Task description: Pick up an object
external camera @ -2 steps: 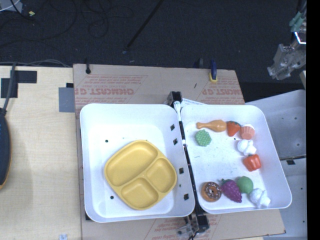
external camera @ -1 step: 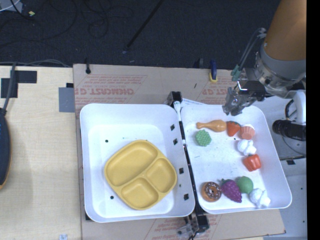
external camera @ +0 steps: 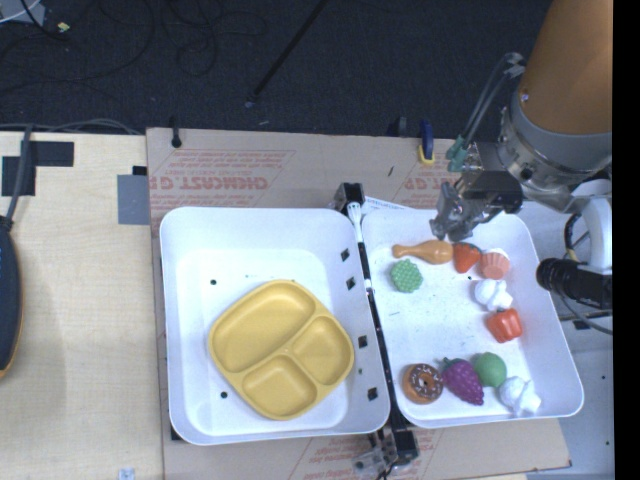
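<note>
Cardboard-covered bench carries two shallow white bins: left bin (external camera: 190, 268) holds a yellow three-compartment plastic tray (external camera: 281, 347); right bin (external camera: 560, 368) holds small plastic foods. Gripper (external camera: 455, 223) hangs above an orange drumstick (external camera: 424, 252); grasp state unclear.

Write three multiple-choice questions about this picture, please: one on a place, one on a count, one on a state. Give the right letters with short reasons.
1. Where does the yellow plastic three-compartment tray lie?
A. in the left white bin
B. in the right white bin
C. on the cardboard

2. How many compartments does that tray have?
A. two
B. three
C. four

3. Where is the arm's tool now?
A. over the yellow tray
B. outside both bins
C. over the far end of the right white bin, just above the tan toy chicken drumstick

Answers: 1 A, the tray rests on the left white bin floor. 2 B, its ridges divide three hollows. 3 C, the tool hangs near the drumstick's meaty end.
</note>
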